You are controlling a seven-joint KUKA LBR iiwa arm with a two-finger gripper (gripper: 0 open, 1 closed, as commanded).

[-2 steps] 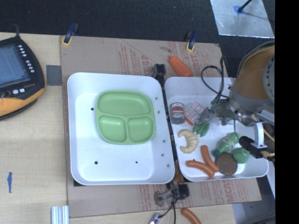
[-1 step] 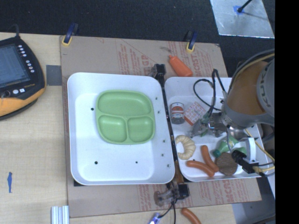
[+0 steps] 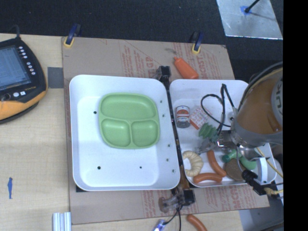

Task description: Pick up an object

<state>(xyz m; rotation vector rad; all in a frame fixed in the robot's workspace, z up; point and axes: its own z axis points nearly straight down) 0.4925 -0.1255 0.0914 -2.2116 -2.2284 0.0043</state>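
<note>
Your end effector (image 3: 230,150) sits low in the right bin (image 3: 192,88) over the hot dogs (image 3: 215,162), donut (image 3: 193,162) and small can (image 3: 183,116); can't tell its state. Can label unreadable. Green divided plate (image 3: 129,120) lies in the left bin (image 3: 82,143).

Right bin (image 3: 192,86): small can (image 3: 183,116) upright at left; cream ring (image 3: 193,162) flat near front-left corner; two orange sausages (image 3: 208,178), one along front wall, other (image 3: 215,162) angled just behind.
</note>
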